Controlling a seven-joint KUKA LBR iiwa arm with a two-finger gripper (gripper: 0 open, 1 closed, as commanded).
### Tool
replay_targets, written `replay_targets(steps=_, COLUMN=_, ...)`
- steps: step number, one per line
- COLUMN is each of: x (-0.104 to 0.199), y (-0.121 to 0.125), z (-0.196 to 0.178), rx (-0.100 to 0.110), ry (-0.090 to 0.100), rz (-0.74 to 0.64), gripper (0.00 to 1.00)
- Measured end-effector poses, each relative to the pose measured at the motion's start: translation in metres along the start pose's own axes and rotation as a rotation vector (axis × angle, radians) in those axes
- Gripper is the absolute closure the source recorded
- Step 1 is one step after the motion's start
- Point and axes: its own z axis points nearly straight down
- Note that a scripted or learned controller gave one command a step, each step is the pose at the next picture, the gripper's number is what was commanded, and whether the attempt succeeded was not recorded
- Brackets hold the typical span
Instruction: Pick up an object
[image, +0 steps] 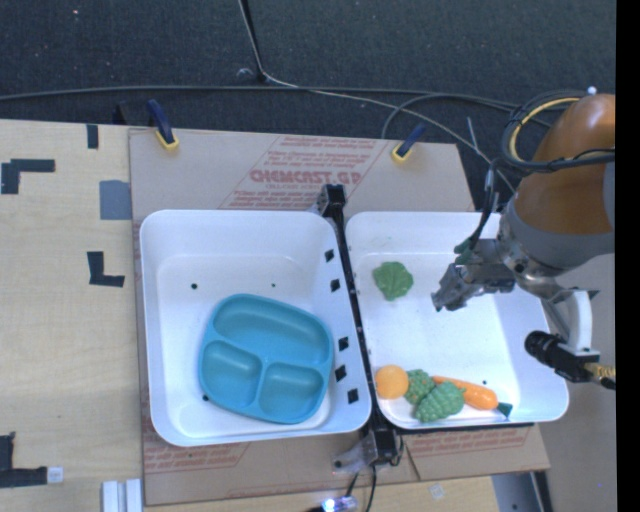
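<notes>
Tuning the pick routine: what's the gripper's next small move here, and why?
Probably shift left toward the green broccoli piece. The gripper sits over bare floor of the right bin, just right of that piece, which lies alone, apart from the cluster at the bin's near wall.

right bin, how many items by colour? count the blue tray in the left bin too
green: 3, one piece near the gripper, two bunched at the near edge
orange: 2, a round one and a carrot-like one
blue: 1, the divided tray in the left bin
total: 6
</notes>
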Motion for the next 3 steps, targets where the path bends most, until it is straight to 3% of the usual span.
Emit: replay_targets(steps=3, x=0.155, y=0.013, z=0.036, rx=0.002, ry=-0.001, rz=0.001, gripper=1.0)
